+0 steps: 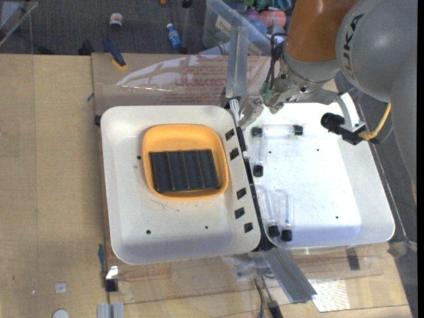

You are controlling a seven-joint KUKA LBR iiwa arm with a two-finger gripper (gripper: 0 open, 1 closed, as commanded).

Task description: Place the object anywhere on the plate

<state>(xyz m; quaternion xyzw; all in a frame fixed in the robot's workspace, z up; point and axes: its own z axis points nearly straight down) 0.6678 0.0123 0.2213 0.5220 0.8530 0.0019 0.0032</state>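
An orange plate point(154, 140) sits in the left bin point(122, 217). A dark grey ribbed rectangular object point(184, 171) lies flat on the plate and covers most of its middle. My gripper point(260, 106) hangs at the far edge of the right bin point(344, 204), just right of the divider between the bins. It is well apart from the plate and the ribbed object. I see nothing held in it.
The right bin holds clear tubes with black caps, one point(277, 131) near the back and two point(278, 212) near the front left corner. A small black piece point(257, 171) lies by the divider point(242, 177). A clear box of coloured items point(246, 5) stands behind the bins.
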